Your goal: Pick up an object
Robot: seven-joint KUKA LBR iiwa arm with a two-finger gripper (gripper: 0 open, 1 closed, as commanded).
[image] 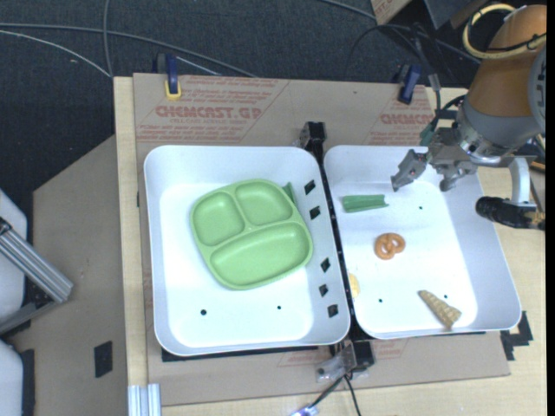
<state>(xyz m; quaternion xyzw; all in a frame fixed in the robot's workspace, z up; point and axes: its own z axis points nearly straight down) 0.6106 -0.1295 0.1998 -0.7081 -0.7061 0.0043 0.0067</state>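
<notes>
In the right bin (486, 250) lie a flat green strip (363, 203) near the back left, an orange pretzel-shaped piece (389, 246) in the middle and a tan cone-shaped piece (440, 308) near the front. My gripper (428, 173) hangs over the bin's back part, to the right of and slightly above the green strip. Its two fingers are spread apart with nothing between them.
The left bin (173, 302) holds a green divided plate (251, 233). A black divider with clips (317, 215) runs between the bins. A small yellowish bit (354, 285) lies at the right bin's left edge. Blue clamps (173, 74) sit at the board's back corners.
</notes>
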